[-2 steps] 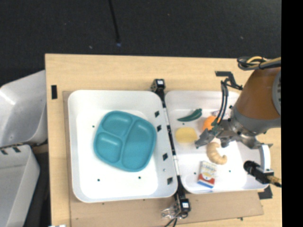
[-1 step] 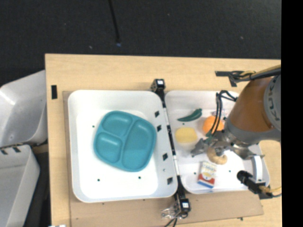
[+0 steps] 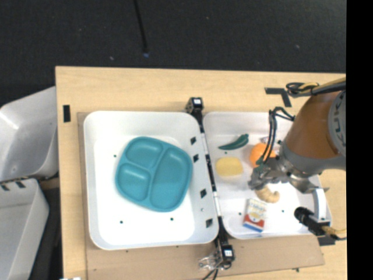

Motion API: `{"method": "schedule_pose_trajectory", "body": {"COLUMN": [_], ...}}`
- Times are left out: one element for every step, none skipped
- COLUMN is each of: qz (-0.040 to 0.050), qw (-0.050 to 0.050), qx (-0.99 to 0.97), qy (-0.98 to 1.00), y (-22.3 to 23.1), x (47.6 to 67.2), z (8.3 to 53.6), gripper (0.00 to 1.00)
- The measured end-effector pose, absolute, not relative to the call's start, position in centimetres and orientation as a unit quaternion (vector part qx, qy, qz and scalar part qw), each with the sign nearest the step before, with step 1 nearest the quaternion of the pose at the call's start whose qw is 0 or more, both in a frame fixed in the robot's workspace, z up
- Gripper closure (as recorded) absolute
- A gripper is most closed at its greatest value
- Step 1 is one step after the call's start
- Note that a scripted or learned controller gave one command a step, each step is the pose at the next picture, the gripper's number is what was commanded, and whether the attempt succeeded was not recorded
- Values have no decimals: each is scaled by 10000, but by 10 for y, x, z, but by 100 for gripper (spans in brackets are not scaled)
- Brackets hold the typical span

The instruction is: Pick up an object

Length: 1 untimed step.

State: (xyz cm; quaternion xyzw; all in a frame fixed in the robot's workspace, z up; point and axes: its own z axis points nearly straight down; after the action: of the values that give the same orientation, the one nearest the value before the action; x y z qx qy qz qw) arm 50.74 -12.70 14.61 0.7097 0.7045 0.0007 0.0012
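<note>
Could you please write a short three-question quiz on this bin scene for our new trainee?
1. True or false: the teal divided plate lies in the left bin.
2. Which item lies nearest the divider between the bins? A) orange fruit B) yellow piece C) small carton
3. Fill in: the green pepper lies in the ___ bin.

Key
1. True.
2. B.
3. Right; it lies in the right bin, where the hand hangs low over the items.
</note>
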Motion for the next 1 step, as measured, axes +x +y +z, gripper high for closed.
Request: {"method": "schedule_pose_trajectory", "body": {"qz": [14], "qw": [32], "qx": [7080], "qy": [7062], "y": [-135], "x": [513], "z": [193], "gripper": [100]}}
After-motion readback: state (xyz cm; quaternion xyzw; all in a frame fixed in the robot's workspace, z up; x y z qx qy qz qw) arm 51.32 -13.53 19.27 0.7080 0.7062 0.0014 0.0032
